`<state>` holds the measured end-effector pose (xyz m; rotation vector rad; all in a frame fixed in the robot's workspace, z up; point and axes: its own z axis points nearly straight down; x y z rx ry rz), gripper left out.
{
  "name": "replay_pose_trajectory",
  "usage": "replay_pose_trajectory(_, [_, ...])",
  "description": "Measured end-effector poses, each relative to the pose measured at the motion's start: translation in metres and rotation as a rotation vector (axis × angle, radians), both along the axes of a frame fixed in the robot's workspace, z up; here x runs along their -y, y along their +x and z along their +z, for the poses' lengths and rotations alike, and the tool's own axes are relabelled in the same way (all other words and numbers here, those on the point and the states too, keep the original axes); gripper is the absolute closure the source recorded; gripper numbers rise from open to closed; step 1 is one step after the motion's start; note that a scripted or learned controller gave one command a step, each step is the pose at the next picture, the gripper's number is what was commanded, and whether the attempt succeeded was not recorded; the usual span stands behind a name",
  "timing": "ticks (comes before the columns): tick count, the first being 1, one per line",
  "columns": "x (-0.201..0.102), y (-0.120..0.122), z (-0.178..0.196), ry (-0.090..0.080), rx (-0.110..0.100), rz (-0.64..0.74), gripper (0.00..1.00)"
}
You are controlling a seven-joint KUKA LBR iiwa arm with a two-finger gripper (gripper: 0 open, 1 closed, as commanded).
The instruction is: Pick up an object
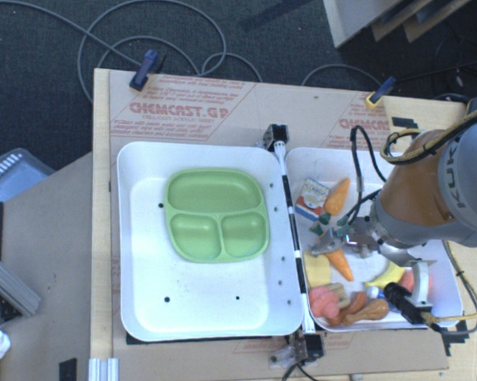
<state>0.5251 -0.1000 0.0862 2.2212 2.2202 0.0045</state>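
My gripper [332,236] is low inside the right white bin [449,297], over the toy food lying there. Just below it lies a small orange carrot [341,264] beside a yellow cheese slab [318,271]. Another orange carrot piece [337,196] and a small white and red carton [312,191] lie just behind the gripper. Along the bin's front sit a pink piece [324,299] and a brown drumstick [366,309]. A yellow banana [387,274] peeks from under the wrist. I see nothing clearly held.
The left white bin [136,284] holds a green divided plate [217,214]. The grey and orange arm [419,197] covers the right bin's far right side. Black clamps [276,135] sit where the bins meet. Cables run along the bench's back edge.
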Motion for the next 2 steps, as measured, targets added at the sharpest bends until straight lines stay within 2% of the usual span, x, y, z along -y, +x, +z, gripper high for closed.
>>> replay_pose_trajectory(1, [0.0, 0.0, 0.01, -0.001, 0.002, 0.0, 1.0])
replay_pose_trajectory(2, [-0.056, 0.035, 0.099, -0.001, -0.002, 0.001, 1.0])
